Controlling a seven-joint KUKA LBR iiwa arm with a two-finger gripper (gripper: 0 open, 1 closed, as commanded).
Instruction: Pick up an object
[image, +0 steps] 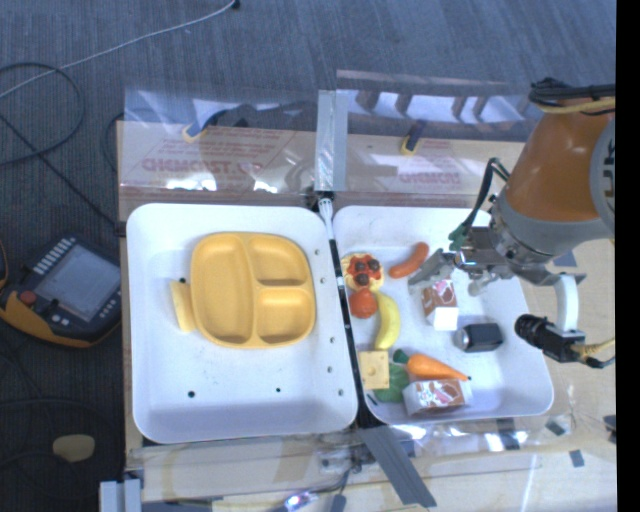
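My gripper (455, 277) hangs over the middle of the right bin (530, 385), fingers spread apart and open. Just below its fingertips a small red-and-white carton (441, 302) stands on the bin floor, not held. Around it lie a red sausage (408, 260), a yellow banana (388, 322), a red tomato (363, 303), a pizza slice toy (360, 268), a black block (480, 336), an orange carrot (433, 367), a cheese wedge (374, 369) and a second carton (436, 396).
The left bin (160, 390) holds a yellow divided plate (252, 288). The ridge between the two bins (338, 300) runs just left of the toys. A grey handheld pendant (62, 288) lies on the floor at far left.
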